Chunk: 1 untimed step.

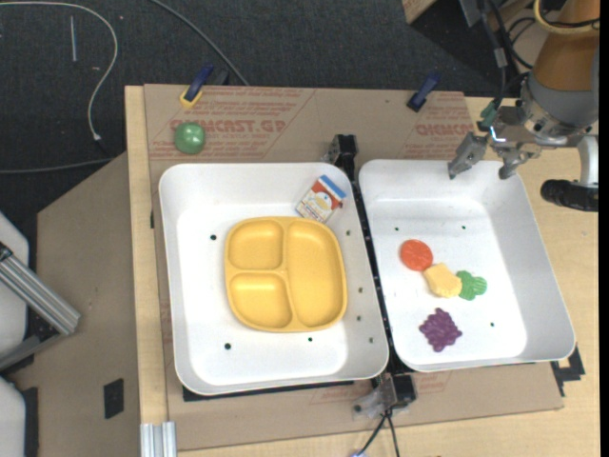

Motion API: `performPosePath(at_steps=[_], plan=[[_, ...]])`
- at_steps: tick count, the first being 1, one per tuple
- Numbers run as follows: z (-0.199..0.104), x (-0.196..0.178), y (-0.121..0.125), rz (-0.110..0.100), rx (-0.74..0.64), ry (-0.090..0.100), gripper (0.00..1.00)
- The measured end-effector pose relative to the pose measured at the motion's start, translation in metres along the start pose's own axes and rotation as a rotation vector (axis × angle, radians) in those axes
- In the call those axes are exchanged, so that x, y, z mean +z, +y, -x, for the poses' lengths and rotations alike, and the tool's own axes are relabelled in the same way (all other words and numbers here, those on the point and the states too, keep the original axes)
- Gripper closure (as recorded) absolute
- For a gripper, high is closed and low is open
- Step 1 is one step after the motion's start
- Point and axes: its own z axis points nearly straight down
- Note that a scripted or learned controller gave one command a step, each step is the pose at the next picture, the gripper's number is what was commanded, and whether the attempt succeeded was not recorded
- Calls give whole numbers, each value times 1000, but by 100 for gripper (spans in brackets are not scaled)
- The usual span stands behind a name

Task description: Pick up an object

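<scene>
My fingers (485, 163) hang spread apart over the right bin's (533, 255) far edge, gripping nothing. The orange piece (416, 254) lies well below them.

orange disc (416, 254) | yellow piece (442, 280) | green piece (471, 285) | purple grapes (440, 329)

**Dark floor around a cardboard-covered bench**

The floor (285, 17) was dark carpet. A white cable (105, 41) lay on it at ten o'clock. A cardboard sheet (285, 122) covered the bench, fixed by blue clamps (198, 86) at twelve o'clock.

Glossy yellow plastic plate (285, 274) in smooth white bin (190, 350) on matt cardboard (276, 122)
</scene>
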Motion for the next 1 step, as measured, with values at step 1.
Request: performPosePath(at_steps=[1], plan=[[-6,60,-3,-4,-1,2,0]])
